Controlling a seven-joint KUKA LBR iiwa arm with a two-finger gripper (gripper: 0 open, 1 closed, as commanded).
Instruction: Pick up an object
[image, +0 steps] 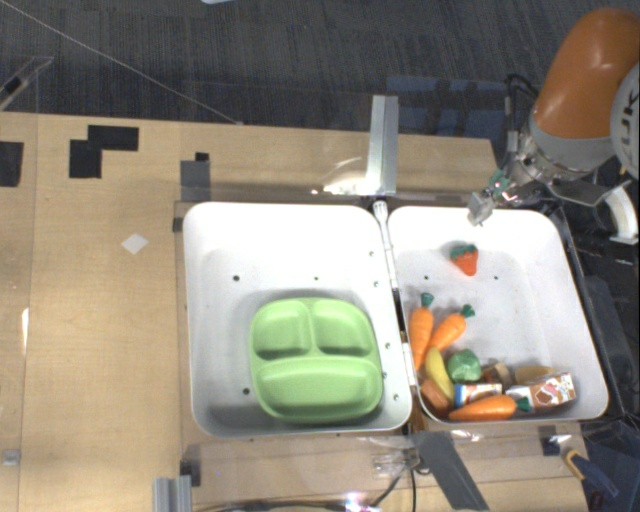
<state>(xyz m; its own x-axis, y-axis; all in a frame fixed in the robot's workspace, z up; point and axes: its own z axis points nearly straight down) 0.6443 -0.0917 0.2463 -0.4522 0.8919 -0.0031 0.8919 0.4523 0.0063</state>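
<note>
Above the right bin's far rim, gripper hangs; can't tell finger state. Strawberry untouched just below it; pick not started.

Wooden bench bears two white bins: left bin, right bin, side by side.

Green tray in left bin, toy carrots in right bin, gripper above its far rim
</note>
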